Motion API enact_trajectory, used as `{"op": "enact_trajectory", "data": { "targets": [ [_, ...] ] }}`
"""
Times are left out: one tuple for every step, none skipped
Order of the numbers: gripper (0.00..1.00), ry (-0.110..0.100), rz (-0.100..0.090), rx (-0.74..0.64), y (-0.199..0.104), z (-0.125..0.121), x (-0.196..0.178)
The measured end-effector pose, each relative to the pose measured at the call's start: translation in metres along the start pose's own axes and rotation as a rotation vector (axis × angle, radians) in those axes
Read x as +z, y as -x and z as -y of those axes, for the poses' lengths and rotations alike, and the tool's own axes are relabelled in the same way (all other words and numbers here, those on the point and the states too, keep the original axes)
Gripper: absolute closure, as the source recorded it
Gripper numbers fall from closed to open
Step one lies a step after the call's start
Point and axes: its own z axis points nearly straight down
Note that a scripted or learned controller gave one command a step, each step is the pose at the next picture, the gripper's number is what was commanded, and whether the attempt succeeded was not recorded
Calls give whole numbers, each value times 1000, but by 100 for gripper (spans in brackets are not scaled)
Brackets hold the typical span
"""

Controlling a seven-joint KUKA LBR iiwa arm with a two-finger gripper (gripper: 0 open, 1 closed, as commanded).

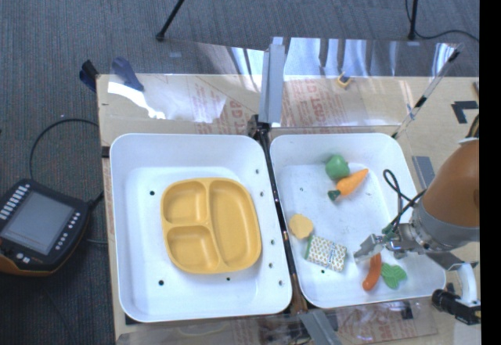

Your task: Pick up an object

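The gripper (374, 245) hangs low in the right bin (293, 149); whether it is spread or pinched cannot be told. Just below it lies a small toy carrot (372, 273), long axis near upright, green top (393, 275) to its right.

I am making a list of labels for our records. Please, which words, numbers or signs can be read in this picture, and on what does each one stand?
Red print on the cardboard sheet behind the bins: blurred and partly under glare, not readable.
Black arrow-like mark on the bench's right edge: a sign, cut off, no words.
Handheld control pendant on the floor: screen and keys too small to read.
Patterned packet in the right bin: no readable print.
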Motion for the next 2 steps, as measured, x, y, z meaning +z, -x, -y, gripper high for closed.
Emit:
{"op": "enact_trajectory", "data": {
  "targets": [
    [100,-9,-5,5,1,1,-4],
    [100,9,4,137,-49,-45,-144]
  ]
}}
